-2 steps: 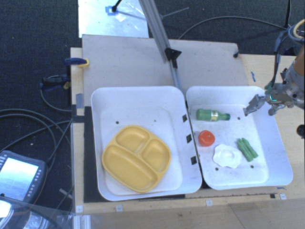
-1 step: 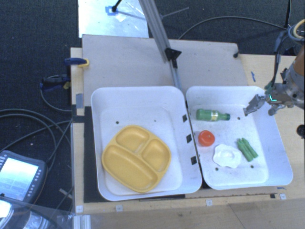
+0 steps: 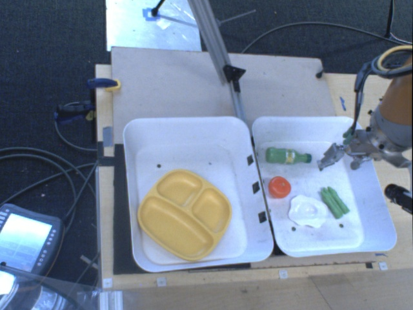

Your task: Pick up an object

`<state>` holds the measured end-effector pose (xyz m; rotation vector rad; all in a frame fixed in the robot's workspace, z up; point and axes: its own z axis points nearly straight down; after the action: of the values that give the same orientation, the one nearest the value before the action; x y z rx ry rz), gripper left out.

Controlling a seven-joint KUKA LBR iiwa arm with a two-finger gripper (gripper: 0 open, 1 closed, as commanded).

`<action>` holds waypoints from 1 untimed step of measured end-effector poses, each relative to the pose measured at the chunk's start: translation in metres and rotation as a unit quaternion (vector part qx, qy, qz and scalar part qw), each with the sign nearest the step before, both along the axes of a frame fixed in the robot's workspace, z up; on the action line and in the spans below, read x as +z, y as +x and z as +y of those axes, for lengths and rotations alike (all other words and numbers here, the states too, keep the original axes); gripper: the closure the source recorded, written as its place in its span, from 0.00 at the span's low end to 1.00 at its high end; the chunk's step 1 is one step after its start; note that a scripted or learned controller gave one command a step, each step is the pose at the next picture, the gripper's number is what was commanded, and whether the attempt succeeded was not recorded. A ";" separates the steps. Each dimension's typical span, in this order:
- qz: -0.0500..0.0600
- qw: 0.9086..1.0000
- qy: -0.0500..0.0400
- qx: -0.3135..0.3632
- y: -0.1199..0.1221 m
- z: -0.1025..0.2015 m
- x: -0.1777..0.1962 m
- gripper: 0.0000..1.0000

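Note:
In the right bin (image 3: 371, 237) lie a green bottle (image 3: 288, 155) on its side, a small red-orange round piece (image 3: 279, 186), a white fried-egg-shaped piece (image 3: 306, 211) and a bunch of green beans (image 3: 335, 201). My gripper (image 3: 342, 157) hangs over the right part of that bin, above and right of the beans, its two fingers spread apart with nothing between them. The nearest finger (image 3: 328, 156) points toward the bottle.
The left bin (image 3: 135, 141) holds a yellow divided plate (image 3: 185, 213). A slanted metal pole (image 3: 213, 37) crosses the bench to the seam between the bins. Cables and a tablet (image 3: 22, 237) lie on the floor at the left.

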<state>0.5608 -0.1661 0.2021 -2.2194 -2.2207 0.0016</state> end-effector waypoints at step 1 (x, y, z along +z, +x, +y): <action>0.001 1.000 0.000 0.000 0.002 0.002 -0.063 0.00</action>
<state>0.5628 -0.1643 0.1394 -2.2191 -2.2190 0.0032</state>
